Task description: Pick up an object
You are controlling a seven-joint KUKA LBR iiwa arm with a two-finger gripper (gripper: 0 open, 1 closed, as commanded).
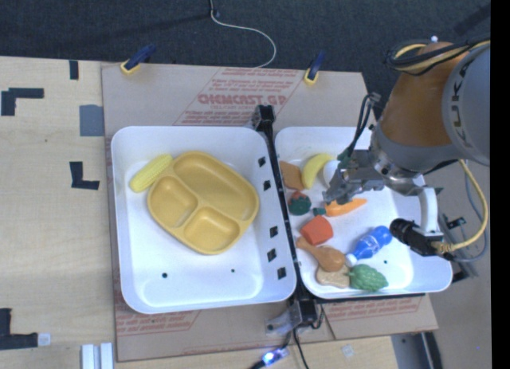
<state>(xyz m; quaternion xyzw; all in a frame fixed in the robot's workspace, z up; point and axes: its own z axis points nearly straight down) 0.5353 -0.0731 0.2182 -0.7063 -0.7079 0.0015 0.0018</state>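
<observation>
Claw [341, 190], finger state not discernible, low in right bin [422, 280] just above carrot [347, 208]; banana [316, 166], red block [317, 230], blue bottle [370, 243], drumstick [325, 256], broccoli [367, 277] crowd around; yellow tray [201, 200] in left bin [135, 280].

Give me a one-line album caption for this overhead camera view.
Robot gripper hovering over toy food in the right bin, near a carrot; a yellow tray and corn fill the left bin.

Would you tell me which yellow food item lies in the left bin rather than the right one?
The corn cob, beside the yellow tray; the banana lies in the right bin, near the gripper.
</observation>
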